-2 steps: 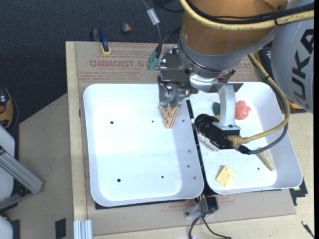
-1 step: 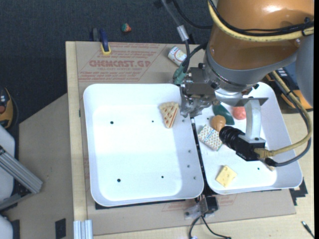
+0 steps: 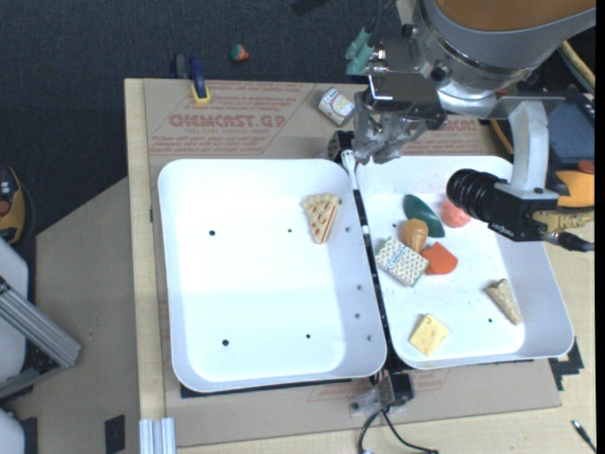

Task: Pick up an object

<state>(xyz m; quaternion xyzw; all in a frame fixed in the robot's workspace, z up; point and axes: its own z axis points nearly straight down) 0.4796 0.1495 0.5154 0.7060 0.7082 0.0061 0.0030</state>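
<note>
The gripper [image 3: 371, 149] hangs over the far end of the ridge where the two white bins meet, just above their back rims; its fingers are lost in dark clutter there, so whether they are spread or closed cannot be told, and nothing can be seen between them. The left bin [image 3: 189, 339] holds a single object, a tan waffle-patterned wedge [image 3: 321, 217] lying near its far right corner, close to the shared rim, with broad bare floor spreading to the left and toward the near edge. The right bin [image 3: 539, 334] is more crowded: a dark green oval piece [image 3: 425, 213] and a pink-red piece [image 3: 456, 218] lie toward the back, an orange-brown rounded piece [image 3: 413, 234] and a red piece [image 3: 440, 259] sit just beside them, and a white block with a blue lattice pattern [image 3: 403, 262] touches the orange-brown one, near the dividing rim. A yellow cheese-like block [image 3: 428, 334] lies apart near the front rim, and a tan wedge [image 3: 505, 301] lies apart toward the right wall. A black cylindrical fixture [image 3: 484, 200] overhangs the right bin's far right portion. Open floor remains between the cluster and the two near pieces.
</note>
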